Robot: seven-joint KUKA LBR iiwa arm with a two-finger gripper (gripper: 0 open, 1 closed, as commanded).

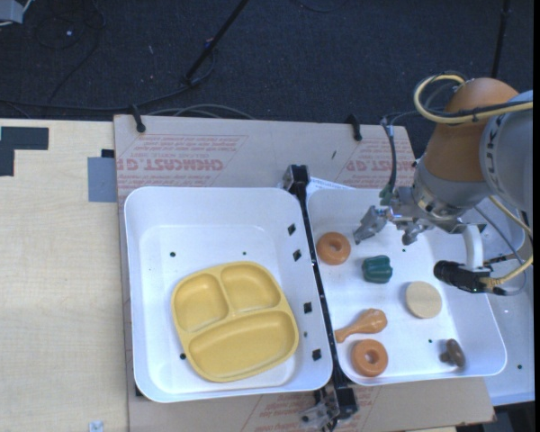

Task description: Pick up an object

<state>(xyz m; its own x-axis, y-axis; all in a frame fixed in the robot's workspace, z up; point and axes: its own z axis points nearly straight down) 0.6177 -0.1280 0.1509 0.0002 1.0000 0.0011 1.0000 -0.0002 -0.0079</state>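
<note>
Nearest the camera in the right bin (486, 367): orange donut (370, 357), drumstick-shaped toy (361, 324), small brown piece (451, 354); further back the tan disc (423, 300), green pepper (376, 268) and a second donut (333, 248). Yellow divided tray (235, 319) sits alone in the left bin (153, 232). Gripper (391, 228) hovers at the far end with jaws spread wide and holding nothing, so this looks like the approach step; next move probably needs a descent centred on one item, pepper or far donut being closest.

My arm (513, 156): grey casing, bulbous orange band (463, 138) above wrist. Yellow cable (432, 93) loops over orange part (more yellow cable lower right). Gripper (391, 228): dull grey metal, two fingers, small black fittings.
</note>
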